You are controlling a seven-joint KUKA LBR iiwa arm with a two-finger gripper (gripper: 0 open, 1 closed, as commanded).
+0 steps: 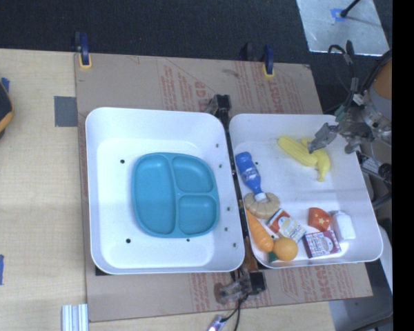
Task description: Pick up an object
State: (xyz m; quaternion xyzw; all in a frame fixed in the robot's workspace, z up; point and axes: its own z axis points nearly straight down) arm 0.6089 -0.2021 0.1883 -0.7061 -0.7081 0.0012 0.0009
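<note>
Two grey metal fingers of the gripper (pixel 327 135) hang over the right white bin (pixel 352 185), tips just at the yellow plastic banana (pixel 305 153); whether they are parted or closed I cannot tell. Banana lies in that bin's upper half. Lower down: blue plastic bottle (pixel 249 172), orange plastic carrot (pixel 260 233), small orange ball (pixel 286 249), red toy strawberry (pixel 319 218), small printed cartons. Left white bin (pixel 103 185) holds a blue three-compartment plastic plate (pixel 174 194).
</note>
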